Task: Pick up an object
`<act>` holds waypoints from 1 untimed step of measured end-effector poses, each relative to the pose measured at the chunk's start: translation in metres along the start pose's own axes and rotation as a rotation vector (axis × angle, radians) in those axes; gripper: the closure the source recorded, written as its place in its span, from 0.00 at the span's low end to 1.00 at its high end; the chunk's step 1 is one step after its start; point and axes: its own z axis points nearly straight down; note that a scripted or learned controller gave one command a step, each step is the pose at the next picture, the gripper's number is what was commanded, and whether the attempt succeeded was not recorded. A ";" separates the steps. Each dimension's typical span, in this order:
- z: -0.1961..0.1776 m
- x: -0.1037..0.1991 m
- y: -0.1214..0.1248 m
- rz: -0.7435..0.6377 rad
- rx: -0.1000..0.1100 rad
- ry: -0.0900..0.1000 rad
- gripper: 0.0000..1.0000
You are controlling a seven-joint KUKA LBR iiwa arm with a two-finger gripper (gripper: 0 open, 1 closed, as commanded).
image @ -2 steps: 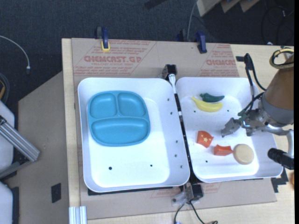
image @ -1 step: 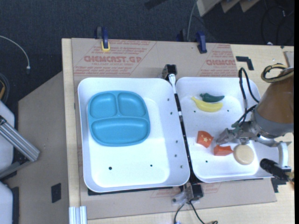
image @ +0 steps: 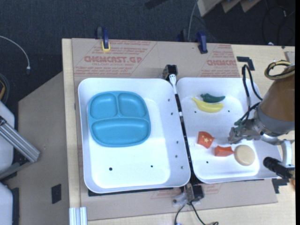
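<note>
Right, grey metal pincer (image: 237, 134), grip state unclear, just above round cream disc (image: 244, 154) in rt bin (image: 187, 139).

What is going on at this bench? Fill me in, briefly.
A KUKA arm reaches in over the right bin, its gripper low above the floor beside a round beige piece and a red piece. An orange-red block, a toy banana and a dark green item also lie there. The left bin holds a blue divided plate. Nothing is seen gripped.

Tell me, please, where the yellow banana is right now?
The yellow banana lies in the right bin, toward its far side, touching the dark green item just behind it.
</note>
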 end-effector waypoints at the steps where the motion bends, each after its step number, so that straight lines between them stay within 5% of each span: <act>1: -0.058 -0.003 -0.008 0.000 -0.005 -0.002 1.00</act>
